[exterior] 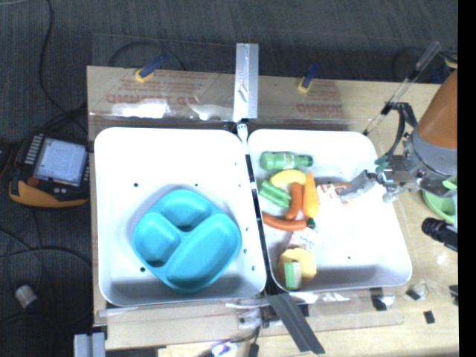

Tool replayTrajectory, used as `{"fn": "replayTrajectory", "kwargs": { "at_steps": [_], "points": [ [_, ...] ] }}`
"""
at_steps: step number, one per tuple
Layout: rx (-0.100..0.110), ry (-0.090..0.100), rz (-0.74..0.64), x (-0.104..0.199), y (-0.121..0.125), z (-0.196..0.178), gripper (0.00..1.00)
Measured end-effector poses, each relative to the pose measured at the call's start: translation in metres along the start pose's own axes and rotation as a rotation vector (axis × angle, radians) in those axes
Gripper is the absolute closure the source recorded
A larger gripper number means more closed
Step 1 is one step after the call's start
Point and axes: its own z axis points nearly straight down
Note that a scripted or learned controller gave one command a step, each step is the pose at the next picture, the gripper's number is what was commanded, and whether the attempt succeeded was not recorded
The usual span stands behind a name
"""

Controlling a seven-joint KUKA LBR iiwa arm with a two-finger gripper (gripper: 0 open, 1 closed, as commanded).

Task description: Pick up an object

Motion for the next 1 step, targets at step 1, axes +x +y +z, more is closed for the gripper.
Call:
{"fn": "replayTrajectory", "kwargs": {
  "at_steps": [1],
  "points": [
    [0.003,0.001,0.497,-0.0159,-0.0220,0.0836,0.00]
  ]
}}
